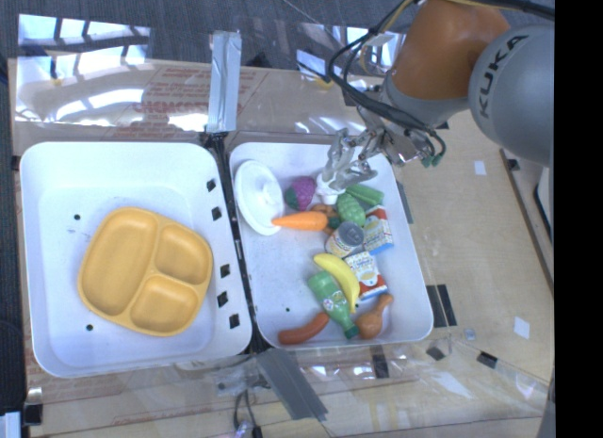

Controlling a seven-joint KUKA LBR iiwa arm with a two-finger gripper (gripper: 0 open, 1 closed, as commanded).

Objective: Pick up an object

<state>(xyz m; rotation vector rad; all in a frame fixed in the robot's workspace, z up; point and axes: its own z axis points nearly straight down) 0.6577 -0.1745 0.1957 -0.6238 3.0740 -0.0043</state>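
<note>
Right bin [283, 281] holds a curved yellow banana [338, 276] (end effector [341, 165] grip state unclear).

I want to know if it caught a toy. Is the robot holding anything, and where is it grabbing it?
Cannot tell. The gripper is low over the toys in the right bin, but no toy is clearly between its tips.

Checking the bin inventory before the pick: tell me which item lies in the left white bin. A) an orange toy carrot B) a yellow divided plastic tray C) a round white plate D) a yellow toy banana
B: the yellow divided plastic tray lies alone in the left white bin, while the orange toy carrot, yellow toy banana and round white plate are in the right white bin.
</note>
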